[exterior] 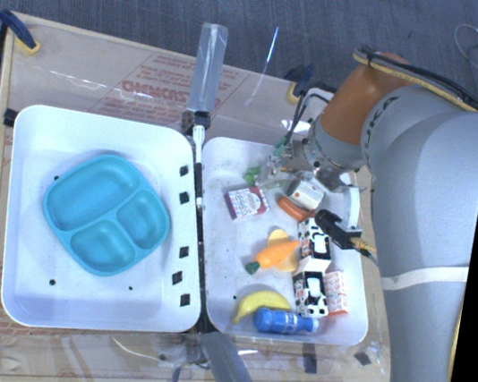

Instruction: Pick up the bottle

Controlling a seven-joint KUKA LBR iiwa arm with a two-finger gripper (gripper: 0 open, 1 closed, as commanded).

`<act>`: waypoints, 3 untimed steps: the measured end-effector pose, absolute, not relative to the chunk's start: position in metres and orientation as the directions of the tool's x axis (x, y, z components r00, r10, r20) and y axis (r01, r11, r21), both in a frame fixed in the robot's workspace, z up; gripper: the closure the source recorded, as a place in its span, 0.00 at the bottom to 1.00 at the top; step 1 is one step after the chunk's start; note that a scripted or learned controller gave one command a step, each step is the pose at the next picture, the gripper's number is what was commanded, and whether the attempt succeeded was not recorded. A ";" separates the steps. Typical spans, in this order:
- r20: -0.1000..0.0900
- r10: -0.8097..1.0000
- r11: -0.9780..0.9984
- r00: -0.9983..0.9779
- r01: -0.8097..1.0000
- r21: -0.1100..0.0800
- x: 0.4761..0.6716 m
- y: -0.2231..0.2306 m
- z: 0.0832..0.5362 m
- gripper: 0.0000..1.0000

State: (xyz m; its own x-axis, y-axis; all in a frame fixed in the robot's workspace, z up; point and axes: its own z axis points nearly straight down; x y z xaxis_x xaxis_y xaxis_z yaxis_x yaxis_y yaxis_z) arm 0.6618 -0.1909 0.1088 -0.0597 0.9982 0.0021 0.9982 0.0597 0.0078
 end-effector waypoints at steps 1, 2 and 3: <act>0.002 0.998 0.060 -0.060 0.998 0.008 0.662 -0.191 0.109 0.00; 0.003 0.998 0.063 -0.063 0.998 0.008 0.662 -0.190 0.119 1.00; 0.003 0.998 0.063 -0.063 0.998 0.008 0.662 -0.190 0.119 0.00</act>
State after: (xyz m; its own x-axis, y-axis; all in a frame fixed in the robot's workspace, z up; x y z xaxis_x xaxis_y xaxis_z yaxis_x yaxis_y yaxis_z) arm 0.6624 -0.1901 0.1194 -0.0632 0.9980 0.0027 0.9980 0.0631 0.0079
